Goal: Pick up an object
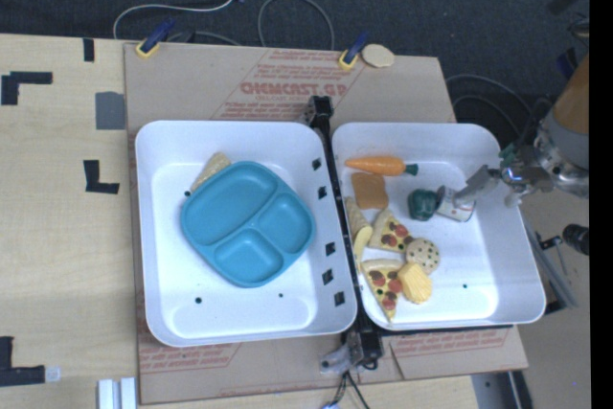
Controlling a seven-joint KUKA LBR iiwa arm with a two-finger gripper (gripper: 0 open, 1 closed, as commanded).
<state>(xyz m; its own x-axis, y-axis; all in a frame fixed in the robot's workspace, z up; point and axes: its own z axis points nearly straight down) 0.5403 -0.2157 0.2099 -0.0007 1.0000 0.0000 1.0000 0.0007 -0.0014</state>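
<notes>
The right bin (pixel 508 292) holds several toy foods. An orange carrot (pixel 376 165) lies at its far left, with a brown toast piece (pixel 370 192) just below it. A dark green round piece (pixel 422 203) sits mid-bin. Pizza slices (pixel 387 233), a speckled cookie (pixel 422 253) and a yellow chunk (pixel 416 284) cluster toward the front. My gripper (pixel 450 203) is low inside this bin, directly right of the green piece and close to or touching it. Nothing is visibly lifted.
The left bin (pixel 158 302) holds a blue divided plate (pixel 249 221) with a tan piece (pixel 211 170) poking out behind it. A black divider (pixel 330 206) runs between the bins. Clips and cables lie at the cardboard's far edge.
</notes>
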